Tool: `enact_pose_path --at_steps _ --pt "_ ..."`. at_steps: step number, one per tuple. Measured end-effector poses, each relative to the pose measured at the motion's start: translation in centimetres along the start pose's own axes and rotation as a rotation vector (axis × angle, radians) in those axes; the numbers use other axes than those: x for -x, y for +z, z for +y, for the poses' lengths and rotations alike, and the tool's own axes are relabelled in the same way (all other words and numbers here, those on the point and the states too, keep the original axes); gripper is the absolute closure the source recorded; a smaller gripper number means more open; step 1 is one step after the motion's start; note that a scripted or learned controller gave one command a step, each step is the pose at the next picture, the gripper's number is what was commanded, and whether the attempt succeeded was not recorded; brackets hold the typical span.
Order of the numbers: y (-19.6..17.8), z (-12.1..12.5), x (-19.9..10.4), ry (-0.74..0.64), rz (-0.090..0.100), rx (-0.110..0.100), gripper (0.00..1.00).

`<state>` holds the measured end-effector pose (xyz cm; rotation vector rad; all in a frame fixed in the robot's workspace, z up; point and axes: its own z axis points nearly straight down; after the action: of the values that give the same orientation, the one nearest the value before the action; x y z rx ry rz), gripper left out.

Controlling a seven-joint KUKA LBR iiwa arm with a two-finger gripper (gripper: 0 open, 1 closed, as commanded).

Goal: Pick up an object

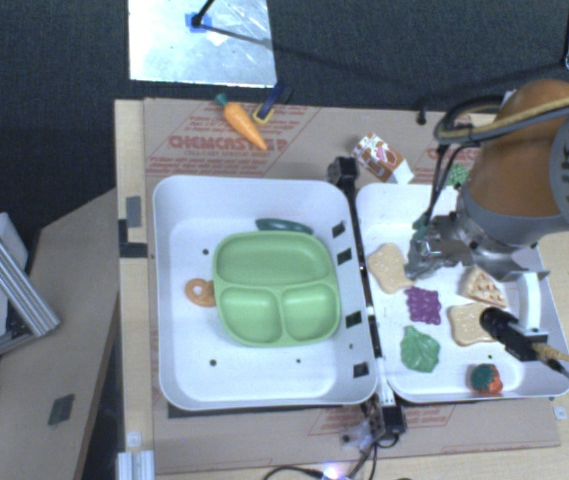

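My gripper (422,260) hangs low over the right bin (394,203), just right of a tan toast slice (387,267) and above a purple grape bunch (424,304). The view does not settle what its jaws are doing, and nothing shows held in them. Also in this bin lie a green leaf (419,349), a second toast piece (468,324), a cracker-like slice (484,287) and a red-and-green strawberry (484,378).
The left bin (179,228) holds a green divided plate (274,286), an orange pretzel ring (200,292) and a dark green piece (284,225) behind the plate. A toy carrot (243,123) and a small packet (378,156) lie on the cardboard behind the bins.
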<state>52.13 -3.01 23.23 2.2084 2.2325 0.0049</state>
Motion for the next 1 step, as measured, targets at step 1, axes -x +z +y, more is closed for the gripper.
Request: enact_pose_path --at_steps 1 --pt "-0.43 0.18 -5.74 0.001 0.000 -0.001 1.00"
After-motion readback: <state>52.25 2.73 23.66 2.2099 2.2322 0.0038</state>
